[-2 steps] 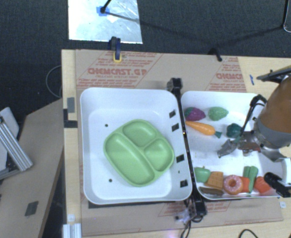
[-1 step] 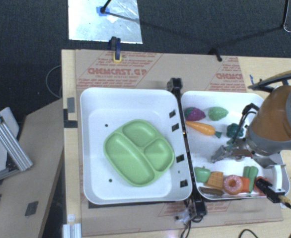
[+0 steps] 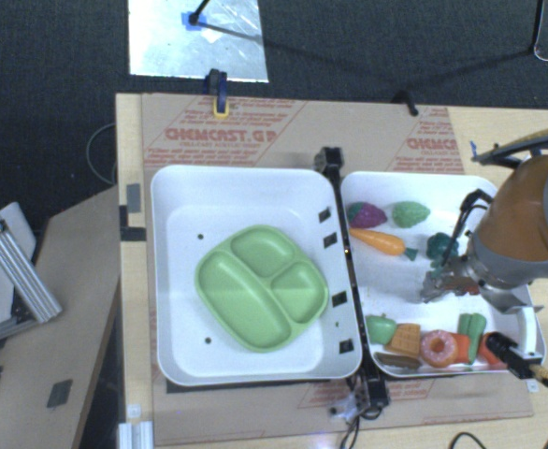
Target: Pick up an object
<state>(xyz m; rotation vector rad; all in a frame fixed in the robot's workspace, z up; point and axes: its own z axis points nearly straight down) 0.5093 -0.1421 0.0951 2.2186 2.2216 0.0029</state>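
Note:
The right bin (image 3: pixel 386 279) holds several toy foods. A purple piece (image 3: pixel 367 215) and a green leafy piece (image 3: pixel 410 213) lie at the far side, with an orange carrot (image 3: pixel 379 242) and a dark teal piece (image 3: pixel 439 245) just below them. Along the near wall sit a green pepper (image 3: pixel 381 327), a tan waffle (image 3: pixel 405 339), a pink donut (image 3: pixel 438 347) and a green piece (image 3: pixel 471 325). My gripper (image 3: pixel 438 286) hangs over the bin's middle right, just below the teal piece and above the donut. Nothing shows in its grasp.
The left bin (image 3: pixel 176 251) holds a light green divided plate (image 3: pixel 260 288). A black divider (image 3: pixel 341 251) runs between the two bins. The grey and orange arm (image 3: pixel 526 227) covers the right bin's right side.

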